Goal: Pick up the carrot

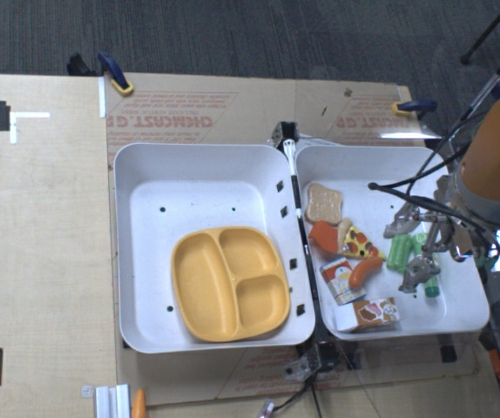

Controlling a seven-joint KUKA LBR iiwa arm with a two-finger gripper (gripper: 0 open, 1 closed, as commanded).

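Pincer point(417, 252) beside carrot point(325, 236) (right bin point(468, 316))

Bright, even overhead light; soft shadows.

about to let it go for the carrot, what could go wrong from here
1. The gripper hangs over the green item, apart from the carrot, so a straight descent would likely grab the wrong thing.
2. The carrot lies packed between the bread slice and the pizza slice, so the fingers may catch a neighbour.
3. It also sits near the right bin's left wall, which could block one finger.
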